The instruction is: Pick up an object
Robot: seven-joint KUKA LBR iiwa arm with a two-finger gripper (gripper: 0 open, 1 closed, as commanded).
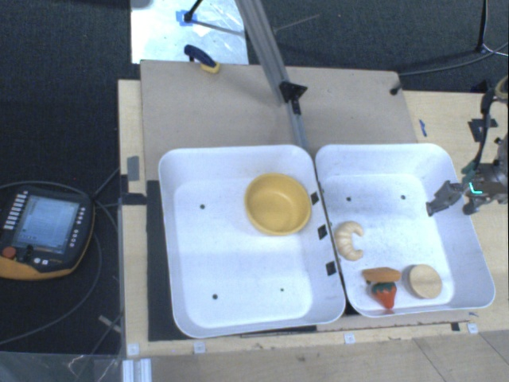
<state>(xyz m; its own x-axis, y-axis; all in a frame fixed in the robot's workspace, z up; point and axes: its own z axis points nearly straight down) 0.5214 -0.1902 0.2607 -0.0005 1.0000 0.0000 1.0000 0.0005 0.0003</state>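
Note:
In the left bin [191, 293] a yellow bowl [277, 204] stands upright near the back right corner. The right bin [374, 169] holds a cream croissant-shaped piece [349, 239] by its left wall. Along its front edge lie a small orange-brown piece [382, 274], a red piece [386, 294] touching it, and a round tan disc [423, 281]. My gripper [455, 202] hangs over the right bin's right rim, well behind the disc and apart from every object. Nothing shows in its grasp.
A grey pole [266, 46] slants down to the gap between the bins at the back. A teach pendant [44, 229] lies on the floor at the left. Brown board [238, 106] stretches behind the bins.

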